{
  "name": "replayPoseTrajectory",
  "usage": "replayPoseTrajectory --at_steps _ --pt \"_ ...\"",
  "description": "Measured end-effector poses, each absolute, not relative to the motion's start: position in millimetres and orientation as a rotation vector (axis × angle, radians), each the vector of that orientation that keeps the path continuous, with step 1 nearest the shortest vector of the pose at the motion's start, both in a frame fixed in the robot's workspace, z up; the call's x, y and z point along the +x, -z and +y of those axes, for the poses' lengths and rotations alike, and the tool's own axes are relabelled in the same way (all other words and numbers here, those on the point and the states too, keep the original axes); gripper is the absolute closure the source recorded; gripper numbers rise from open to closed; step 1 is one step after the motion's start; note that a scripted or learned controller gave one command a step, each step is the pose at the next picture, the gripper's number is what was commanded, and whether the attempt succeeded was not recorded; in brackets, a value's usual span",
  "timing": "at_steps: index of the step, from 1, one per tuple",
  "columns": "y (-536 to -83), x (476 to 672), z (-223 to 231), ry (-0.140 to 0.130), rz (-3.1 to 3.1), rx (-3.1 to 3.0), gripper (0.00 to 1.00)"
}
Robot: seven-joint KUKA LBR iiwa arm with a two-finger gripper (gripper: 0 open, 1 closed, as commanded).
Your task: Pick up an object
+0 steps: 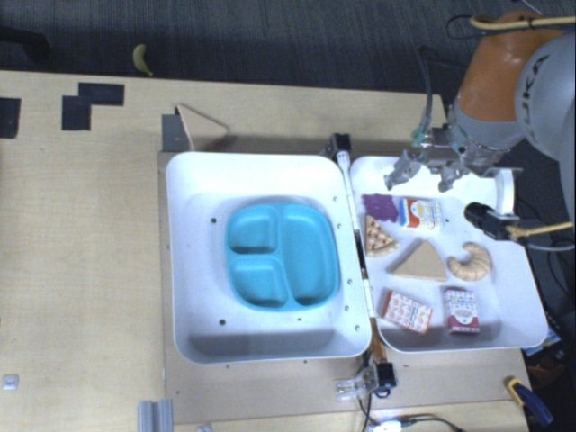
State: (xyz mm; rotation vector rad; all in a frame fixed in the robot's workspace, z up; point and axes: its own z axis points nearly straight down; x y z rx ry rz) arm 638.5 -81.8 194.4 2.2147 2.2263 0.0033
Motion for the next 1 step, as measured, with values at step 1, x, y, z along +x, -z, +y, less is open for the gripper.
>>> replayPoseTrajectory --at_steps 1 --pt "-101.7 559.5 -109.3 -0.001 2.224 2.219 0.00"
